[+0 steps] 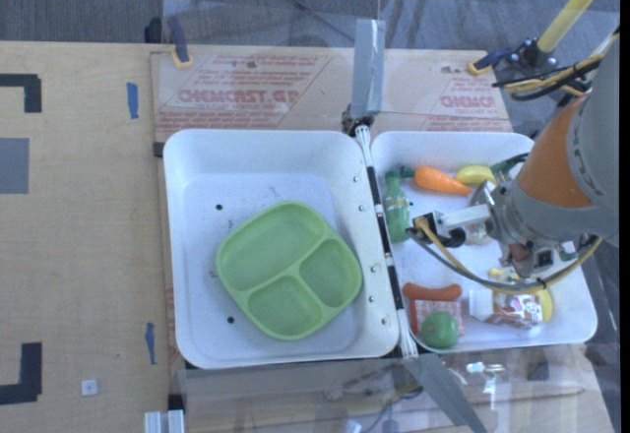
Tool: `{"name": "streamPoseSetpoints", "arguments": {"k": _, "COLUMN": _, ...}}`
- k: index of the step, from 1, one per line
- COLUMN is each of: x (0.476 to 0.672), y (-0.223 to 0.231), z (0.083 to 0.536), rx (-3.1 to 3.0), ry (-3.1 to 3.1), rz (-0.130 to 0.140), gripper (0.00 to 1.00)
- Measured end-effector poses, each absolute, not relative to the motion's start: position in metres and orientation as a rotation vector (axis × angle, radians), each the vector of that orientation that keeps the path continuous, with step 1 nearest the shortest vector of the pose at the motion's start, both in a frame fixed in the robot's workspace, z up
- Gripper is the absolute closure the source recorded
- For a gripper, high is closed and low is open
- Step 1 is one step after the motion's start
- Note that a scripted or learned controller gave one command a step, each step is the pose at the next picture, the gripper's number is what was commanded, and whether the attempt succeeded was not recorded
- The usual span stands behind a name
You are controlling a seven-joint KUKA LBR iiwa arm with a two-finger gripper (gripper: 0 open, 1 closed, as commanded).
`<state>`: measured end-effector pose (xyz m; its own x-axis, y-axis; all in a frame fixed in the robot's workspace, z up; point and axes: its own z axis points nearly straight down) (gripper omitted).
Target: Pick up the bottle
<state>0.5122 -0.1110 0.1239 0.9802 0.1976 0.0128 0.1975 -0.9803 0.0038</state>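
bottle tight vs right bin's left wall; jaws' state can't tell.

bench: light wood, blue tape bits + black marks on left part
cardboard sheet: flat on bench, behind/under bins, red print
left bin: white, shallow, on bench, touching right bin at centre
right bin: white, shallow, beside left bin, arm side
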Motion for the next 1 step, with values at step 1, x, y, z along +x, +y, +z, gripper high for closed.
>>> {"name": "streamPoseSetpoints", "arguments": {"k": 1, "x": 0.5865, "y": -0.1433, "z": 0.1547, "rx": 3.084, "ry": 0.617, "rz": -0.01, "gripper": 0.0}}
